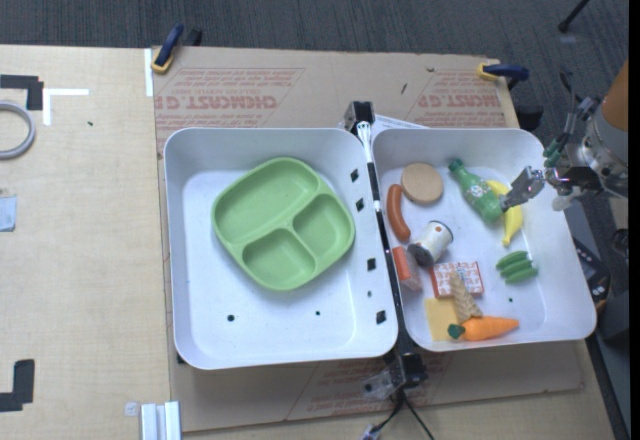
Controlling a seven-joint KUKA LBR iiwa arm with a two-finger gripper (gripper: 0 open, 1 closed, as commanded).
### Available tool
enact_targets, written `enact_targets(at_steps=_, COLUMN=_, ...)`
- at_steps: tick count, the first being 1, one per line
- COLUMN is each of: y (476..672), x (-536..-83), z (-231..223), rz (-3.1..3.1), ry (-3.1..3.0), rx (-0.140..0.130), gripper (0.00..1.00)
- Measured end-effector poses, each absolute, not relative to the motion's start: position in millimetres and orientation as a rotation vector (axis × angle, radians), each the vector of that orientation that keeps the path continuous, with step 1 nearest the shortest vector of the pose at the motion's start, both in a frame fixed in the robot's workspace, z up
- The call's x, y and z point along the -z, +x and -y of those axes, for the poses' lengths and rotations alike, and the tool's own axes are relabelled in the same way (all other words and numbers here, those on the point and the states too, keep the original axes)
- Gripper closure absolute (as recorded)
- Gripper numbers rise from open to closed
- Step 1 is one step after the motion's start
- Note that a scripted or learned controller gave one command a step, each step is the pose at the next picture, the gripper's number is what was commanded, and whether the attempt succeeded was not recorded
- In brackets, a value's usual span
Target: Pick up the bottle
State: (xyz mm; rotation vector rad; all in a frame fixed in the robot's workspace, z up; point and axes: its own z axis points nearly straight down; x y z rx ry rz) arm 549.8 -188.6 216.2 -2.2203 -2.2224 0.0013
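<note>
The metal claw is hanging just beside the shiny green bottle in the right white bin. I cannot tell how wide it is.

I saw a green plate with three parts in the left bin. In the right bin lay a round brown patty, a red sausage, a yellow banana, green pea pods, an orange carrot and a small can. Both bins sat on brown cardboard on the worktop.
</note>
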Motion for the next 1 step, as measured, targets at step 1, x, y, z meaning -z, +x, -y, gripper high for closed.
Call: enact_targets(at_steps=1, y=550.1, x=-225.5, z=188.9, rz=2.225, ry=-2.219, rx=-0.002, gripper=1.00)
